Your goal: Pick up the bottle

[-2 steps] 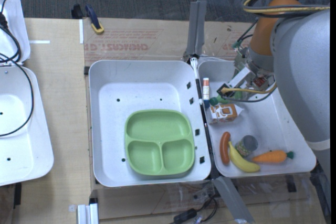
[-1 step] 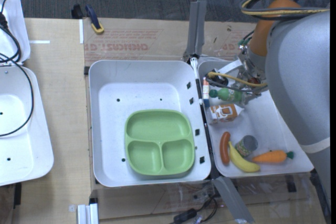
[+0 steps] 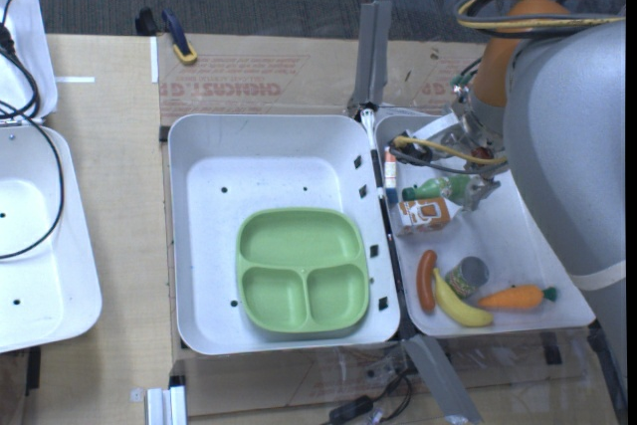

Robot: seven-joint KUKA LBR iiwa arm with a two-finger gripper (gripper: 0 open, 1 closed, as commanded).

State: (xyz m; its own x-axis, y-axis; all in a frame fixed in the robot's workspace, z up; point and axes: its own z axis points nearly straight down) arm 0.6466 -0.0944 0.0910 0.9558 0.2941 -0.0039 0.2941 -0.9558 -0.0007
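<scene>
Upper right of frame, right bin (image 3: pixel 557 314): gripper (image 3: pixel 468 169) low over green bottle (image 3: pixel 438 188); grip state cannot be told. Approach step; next needs confirmed closure, then lift.

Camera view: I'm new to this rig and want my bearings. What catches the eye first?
The green divided plate lying in the left bin. Next, the grey arm over the right bin, where a green bottle, carrot and banana lie.
</scene>
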